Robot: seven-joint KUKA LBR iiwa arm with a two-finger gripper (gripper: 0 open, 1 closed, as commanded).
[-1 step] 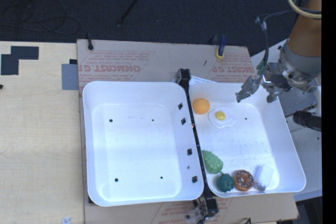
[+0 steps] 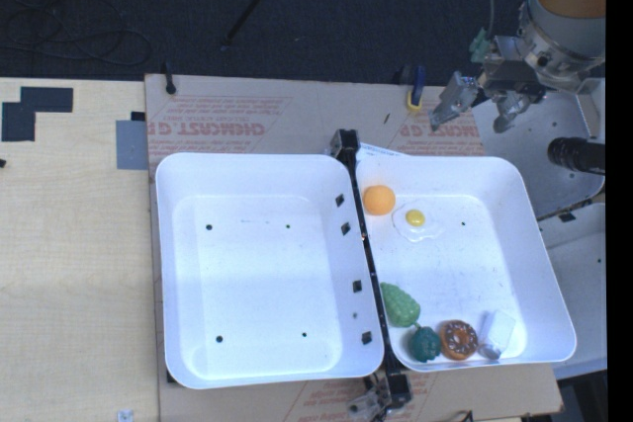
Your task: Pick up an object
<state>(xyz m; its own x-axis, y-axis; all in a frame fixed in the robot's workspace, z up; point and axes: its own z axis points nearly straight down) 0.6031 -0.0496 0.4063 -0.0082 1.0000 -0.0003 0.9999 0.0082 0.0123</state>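
Note:
The right bin [image 2: 514, 183] holds an orange ball [image 2: 379, 200] and a fried-egg toy [image 2: 415, 220] near its far left corner. Along its near edge lie a light green leafy piece [image 2: 400, 303], a dark teal lump [image 2: 425, 344], a chocolate doughnut with sprinkles [image 2: 458, 339] and a small white block [image 2: 497, 331]. My gripper [image 2: 473, 107] hangs high above the bench, behind the right bin's far edge, well clear of every object. Its two fingers stand spread apart with nothing between them.
The left bin [image 2: 168, 212] lies beside the right one, joined by a black divider with clips [image 2: 358, 242]. Both rest on a cardboard sheet [image 2: 247, 119] over a wooden bench. A black cylinder [image 2: 579, 155] juts in at the right.

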